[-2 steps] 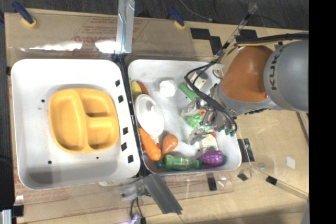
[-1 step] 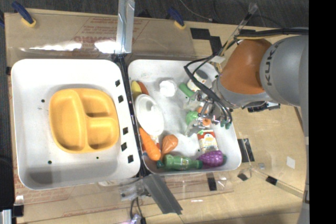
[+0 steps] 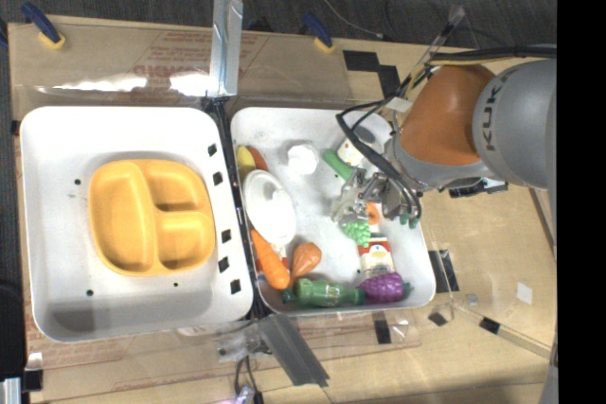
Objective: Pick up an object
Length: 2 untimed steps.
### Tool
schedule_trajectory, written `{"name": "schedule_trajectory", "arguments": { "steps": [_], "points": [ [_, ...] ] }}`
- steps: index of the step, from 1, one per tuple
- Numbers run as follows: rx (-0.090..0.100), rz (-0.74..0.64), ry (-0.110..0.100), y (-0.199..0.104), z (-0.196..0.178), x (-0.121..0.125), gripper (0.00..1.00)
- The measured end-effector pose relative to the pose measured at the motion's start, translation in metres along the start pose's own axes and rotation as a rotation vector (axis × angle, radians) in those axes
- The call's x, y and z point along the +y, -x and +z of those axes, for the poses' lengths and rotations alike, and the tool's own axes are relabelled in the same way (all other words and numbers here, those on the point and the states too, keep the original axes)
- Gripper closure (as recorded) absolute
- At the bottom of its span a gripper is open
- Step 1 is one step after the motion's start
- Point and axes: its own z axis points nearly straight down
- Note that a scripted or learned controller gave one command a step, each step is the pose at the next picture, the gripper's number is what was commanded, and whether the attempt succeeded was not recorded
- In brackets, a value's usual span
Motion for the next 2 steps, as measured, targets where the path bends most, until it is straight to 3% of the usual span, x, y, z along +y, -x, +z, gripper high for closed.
{"name": "schedule_trajectory", "arguments": {
  "steps": [1,2],
  "points": [
    [-0.002,0.118,-0.001,0.0255,-0.1077,0.0344,1.00],
    [0.007,0.119,-0.001,0.0235,-0.1034,0.0338,0.00]
  ]
}}
